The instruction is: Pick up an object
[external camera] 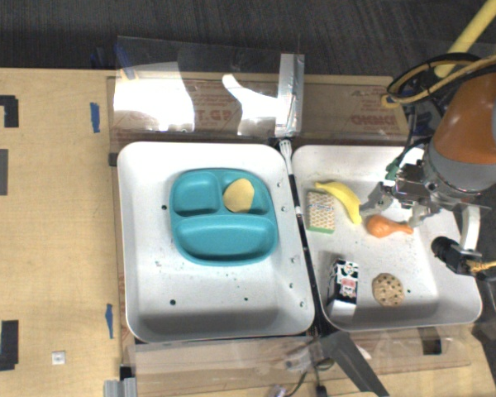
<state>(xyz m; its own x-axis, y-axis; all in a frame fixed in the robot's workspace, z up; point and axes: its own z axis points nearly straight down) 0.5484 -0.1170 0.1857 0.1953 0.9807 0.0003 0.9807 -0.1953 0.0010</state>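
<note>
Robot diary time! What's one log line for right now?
gripper: over right bin, above orange carrot | banana: beside it | teal tray: left bin, holds lemon

A pale plywood bench point(41, 246) marked with black tape is sitting below dark grey carpeted floor point(231, 7), glare brightening clear plastic sheeting point(207, 98).

**Gripper over the right bin**

We see the gripper point(399, 198) low over the right bin point(446, 304), just above an orange carrot point(386, 227). Nearby lie a banana point(341, 198), cookie point(387, 289) and small carton point(344, 281). The left bin point(140, 246) holds a teal tray point(223, 238) with a yellow lemon point(238, 194).
</note>
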